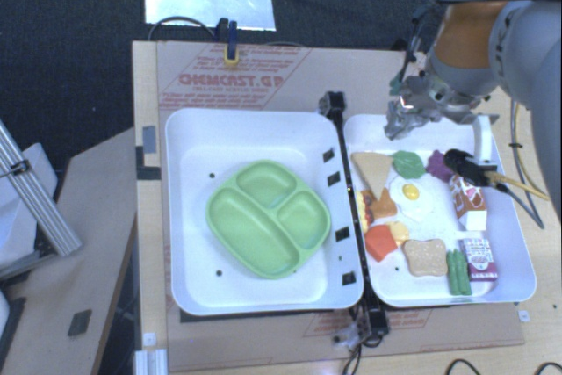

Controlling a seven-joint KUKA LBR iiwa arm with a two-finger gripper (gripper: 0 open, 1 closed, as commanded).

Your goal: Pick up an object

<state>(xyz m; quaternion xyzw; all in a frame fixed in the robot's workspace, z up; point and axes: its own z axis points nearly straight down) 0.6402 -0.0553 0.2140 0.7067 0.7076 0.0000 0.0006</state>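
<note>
Camera view looks down on the counter [263,79], which carries two white bins side by side. Using the right bin [518,277] as landmark: the left bin [189,136] touches its left wall and holds a green divided plate [268,218]. The arm [496,9] reaches in above the right bin's far right corner, and its end effector [399,123] hangs over the bin's far left corner, above bare floor; whether it is open or closed cannot be told, and nothing is seen in it. Inside the right bin lies toy food: a cheese wedge [373,171] near the far left, a fried egg [413,196] at the middle, a green leaf [407,163] just beyond the egg, a milk carton [470,206] toward the right wall, toast [426,257] near the front, a red piece [380,242] left of the toast, and a green pod [458,271] right of it.
</note>
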